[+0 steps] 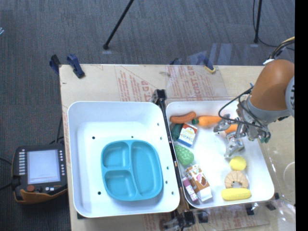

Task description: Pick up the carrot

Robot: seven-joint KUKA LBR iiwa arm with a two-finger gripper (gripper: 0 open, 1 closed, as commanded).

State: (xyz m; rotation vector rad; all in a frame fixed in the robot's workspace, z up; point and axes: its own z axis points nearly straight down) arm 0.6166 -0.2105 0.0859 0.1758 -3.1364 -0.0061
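Blue tray (131, 170) in left bin (79, 129); carrot (210, 121) right.

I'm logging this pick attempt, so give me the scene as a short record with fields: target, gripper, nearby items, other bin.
target: orange toy carrot, lying near the far wall of the right white bin
gripper: metal two-finger gripper, hovering over the right bin, just nearer the camera than the carrot; nothing seen between its fingers
nearby items: reddish toy sausage, small white carton, green bumpy vegetable
other bin: left white bin holds a blue compartment plate
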